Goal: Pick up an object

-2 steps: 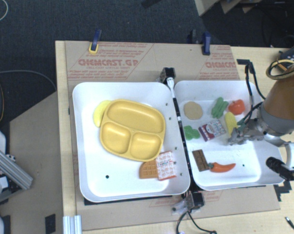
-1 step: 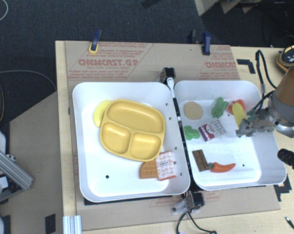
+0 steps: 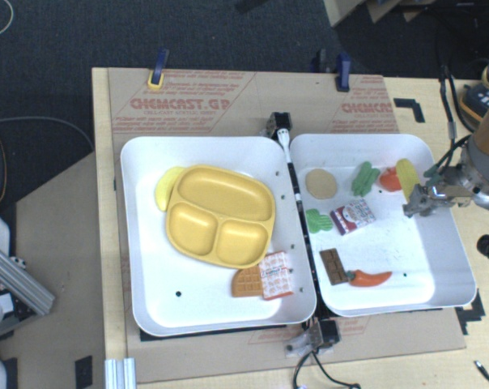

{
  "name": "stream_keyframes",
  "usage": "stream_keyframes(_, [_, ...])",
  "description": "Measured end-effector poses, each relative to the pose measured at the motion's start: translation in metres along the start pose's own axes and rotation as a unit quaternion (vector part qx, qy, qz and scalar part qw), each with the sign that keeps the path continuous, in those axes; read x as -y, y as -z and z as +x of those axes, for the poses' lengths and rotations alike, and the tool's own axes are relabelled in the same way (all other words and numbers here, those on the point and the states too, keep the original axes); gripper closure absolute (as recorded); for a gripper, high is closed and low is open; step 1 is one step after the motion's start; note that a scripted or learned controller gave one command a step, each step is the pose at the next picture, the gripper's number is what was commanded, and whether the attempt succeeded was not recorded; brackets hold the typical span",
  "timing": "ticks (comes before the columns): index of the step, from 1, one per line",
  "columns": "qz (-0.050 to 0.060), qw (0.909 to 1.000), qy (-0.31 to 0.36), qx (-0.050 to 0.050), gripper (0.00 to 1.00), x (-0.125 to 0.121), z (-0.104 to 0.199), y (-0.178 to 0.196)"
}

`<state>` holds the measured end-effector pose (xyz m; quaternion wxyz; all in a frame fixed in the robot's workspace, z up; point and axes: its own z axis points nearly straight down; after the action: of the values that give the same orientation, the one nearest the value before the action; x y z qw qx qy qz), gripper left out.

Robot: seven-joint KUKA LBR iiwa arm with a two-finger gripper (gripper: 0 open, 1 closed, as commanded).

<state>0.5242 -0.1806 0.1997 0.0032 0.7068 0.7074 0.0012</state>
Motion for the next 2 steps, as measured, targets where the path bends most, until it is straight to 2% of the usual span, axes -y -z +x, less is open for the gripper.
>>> stream_keyframes(1, [0.001,1.0,0.0,0.0,1.0,-0.001,0.0,0.026])
stream_keyframes(2, [0.004,1.0,0.002,-0.002,1.0,0.002,0.042,0.027])
